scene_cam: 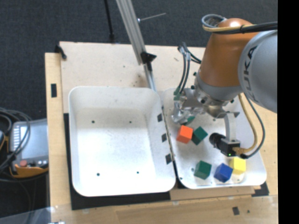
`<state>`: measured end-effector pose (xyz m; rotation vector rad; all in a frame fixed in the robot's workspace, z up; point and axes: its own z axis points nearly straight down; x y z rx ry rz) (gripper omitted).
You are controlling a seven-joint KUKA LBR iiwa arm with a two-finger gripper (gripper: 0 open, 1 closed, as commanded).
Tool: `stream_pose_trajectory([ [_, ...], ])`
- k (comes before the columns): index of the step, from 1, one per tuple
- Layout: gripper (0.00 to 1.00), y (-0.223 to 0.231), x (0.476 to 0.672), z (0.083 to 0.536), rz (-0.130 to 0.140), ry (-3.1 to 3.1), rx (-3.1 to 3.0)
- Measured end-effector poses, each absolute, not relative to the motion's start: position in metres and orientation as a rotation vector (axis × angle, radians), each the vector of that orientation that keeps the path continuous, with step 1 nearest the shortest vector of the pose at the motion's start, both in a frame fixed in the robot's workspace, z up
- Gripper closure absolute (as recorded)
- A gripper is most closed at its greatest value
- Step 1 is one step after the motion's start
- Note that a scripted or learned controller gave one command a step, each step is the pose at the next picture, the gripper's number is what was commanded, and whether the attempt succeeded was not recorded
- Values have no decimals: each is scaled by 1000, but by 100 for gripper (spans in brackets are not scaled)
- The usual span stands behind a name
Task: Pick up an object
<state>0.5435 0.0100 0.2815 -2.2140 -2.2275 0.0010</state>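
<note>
A pale wooden bench (93, 59) stands on dark carpet (46, 13). Small orange cube (185, 134) lies in the right white bin (261, 174). The hand (182, 117) hovers just above; its opening cannot be told.

A robotics lab is indicated: a plywood desk (93, 62) is set on dark carpet (46, 13), an aluminium mast (132, 27) is mounted on it, and a control pendant (25, 148) with cables is seen beside it.

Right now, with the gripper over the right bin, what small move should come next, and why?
Probably a short descent toward the orange cube. The gripper sits just above and left of it in the right bin, with nothing visibly held. A dark green cube lies right beside it, so I'd center over the orange first.
</note>
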Motion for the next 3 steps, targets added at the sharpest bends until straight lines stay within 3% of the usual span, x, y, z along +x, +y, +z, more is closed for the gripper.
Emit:
stream_pose_trajectory([
  [2,100,91,573,266,0,-2229,-2217],
  [3,0,88,573,267,2,-2227,-2220],
])
